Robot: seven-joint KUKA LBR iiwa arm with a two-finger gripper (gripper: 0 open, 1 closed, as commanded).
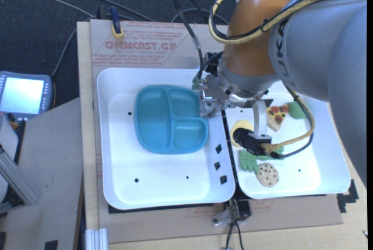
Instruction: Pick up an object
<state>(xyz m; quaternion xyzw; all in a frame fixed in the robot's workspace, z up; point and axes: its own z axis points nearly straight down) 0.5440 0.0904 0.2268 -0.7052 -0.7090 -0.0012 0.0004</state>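
A blue divided plate (169,120) lies in the left bin (116,150), toward its upper right. My gripper (210,105) hangs at the plate's right edge, over the wall between the two bins. The wrist hides its tip, and I see nothing held. In the right bin (317,167) lie a round speckled cookie (267,174), a green leafy piece (249,161), a yellow piece (240,126), a pizza-slice toy (276,116) and a green piece (299,110).
The arm's grey and orange bulk covers the upper part of the right bin. A cardboard sheet (145,45) lies behind the bins. The left bin's white floor shows below and left of the plate.
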